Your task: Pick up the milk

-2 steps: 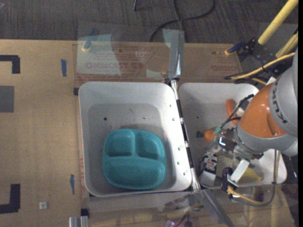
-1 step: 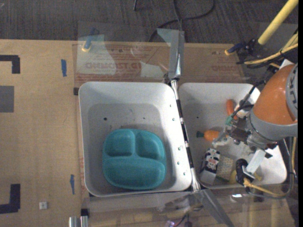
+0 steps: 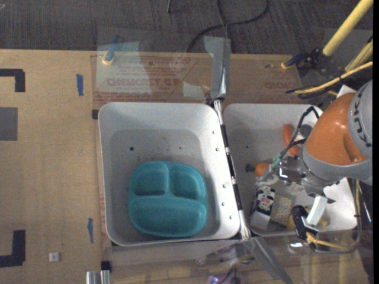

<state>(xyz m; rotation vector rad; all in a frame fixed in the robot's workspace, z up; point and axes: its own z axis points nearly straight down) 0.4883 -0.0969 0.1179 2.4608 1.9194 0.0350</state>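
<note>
The wooden bench (image 3: pixel 47 158) spreads across most of the view, marked with black corner shapes and bits of blue tape. On it sit two shallow white bins side by side. The left bin (image 3: pixel 118 129) holds a teal divided plate (image 3: pixel 167 199) with three compartments, lying flat toward the bin's near edge. The right bin (image 3: pixel 249 123) is partly covered by the grey arm (image 3: pixel 337 135) with its orange band, which reaches in from the right and hangs over the bin's near right part.

The gripper (image 3: pixel 296 179) sits below the wrist, low over the clutter in the right bin (whether it is open or closed, or has hold of anything, cannot be told from this angle).

The milk (image 3: pixel 263 205), a small carton with black and white cow patches, lies in the near left corner of the right bin, close against the bin's left wall and just beside the gripper. Next to it is a tan item (image 3: pixel 282 208). Farther back lies a small orange piece (image 3: pixel 261 168) and an orange carrot-like thing (image 3: pixel 288 136).
</note>
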